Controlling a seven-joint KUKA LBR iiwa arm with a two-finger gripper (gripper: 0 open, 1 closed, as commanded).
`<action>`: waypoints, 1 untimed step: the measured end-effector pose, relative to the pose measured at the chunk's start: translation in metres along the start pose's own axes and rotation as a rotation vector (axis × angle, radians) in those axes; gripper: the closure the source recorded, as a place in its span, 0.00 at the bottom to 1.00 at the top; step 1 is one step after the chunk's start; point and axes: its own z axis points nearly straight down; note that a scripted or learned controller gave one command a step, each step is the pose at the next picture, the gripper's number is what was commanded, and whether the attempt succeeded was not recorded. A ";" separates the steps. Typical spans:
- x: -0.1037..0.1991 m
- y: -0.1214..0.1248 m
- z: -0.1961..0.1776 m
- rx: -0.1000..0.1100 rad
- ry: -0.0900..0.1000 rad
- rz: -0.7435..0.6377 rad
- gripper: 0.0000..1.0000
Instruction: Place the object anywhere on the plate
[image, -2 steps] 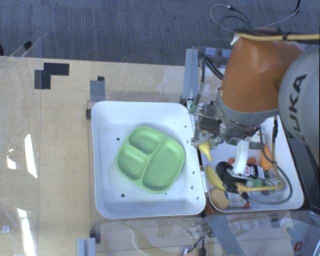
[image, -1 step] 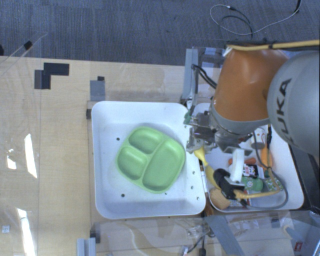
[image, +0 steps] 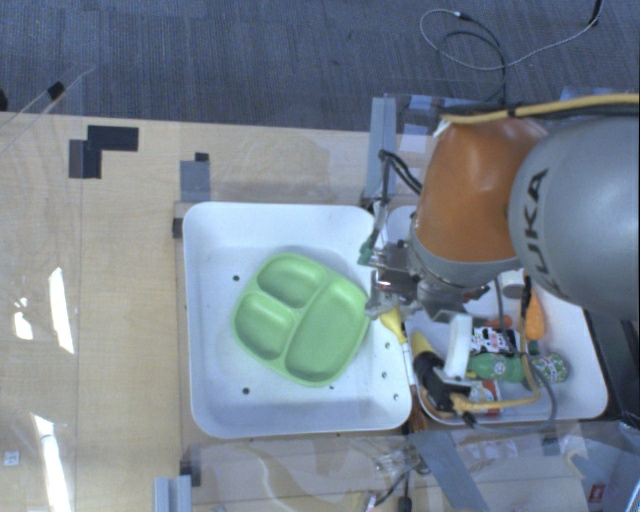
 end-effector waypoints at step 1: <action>0.001 0.040 0.050 0.001 0.000 0.081 1.00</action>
